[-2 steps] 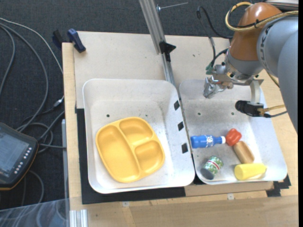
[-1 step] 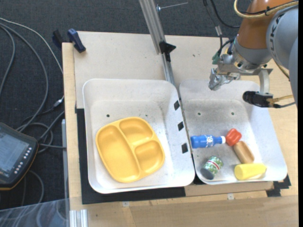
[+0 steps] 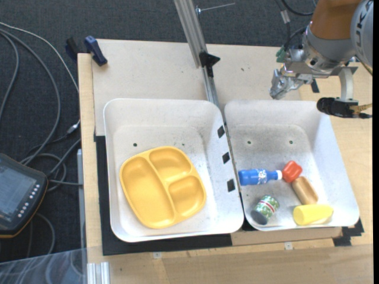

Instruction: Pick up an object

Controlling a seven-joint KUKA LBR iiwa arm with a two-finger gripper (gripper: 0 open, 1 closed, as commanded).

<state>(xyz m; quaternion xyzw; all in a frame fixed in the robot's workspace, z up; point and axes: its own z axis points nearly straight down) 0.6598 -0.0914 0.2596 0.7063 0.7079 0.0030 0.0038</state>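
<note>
Right bin [image 3: 331, 152]: a blue bottle [image 3: 259, 176] with a white neck is lying on its side, long axis left to right; its label is too small to read. A red block [image 3: 291, 171] is touching its right end. A tan cylinder [image 3: 304, 189], a yellow block [image 3: 312, 214] and a green-banded can [image 3: 266, 208] are crowding the near edge. The bin's far half is lying bare.

Left bin [image 3: 118, 123]: a yellow divided tray [image 3: 163, 186] is sitting inside.

The gripper [image 3: 282, 90] is hanging over the right bin's far rim, holding nothing; whether its jaws are wide or narrow cannot be told.
</note>
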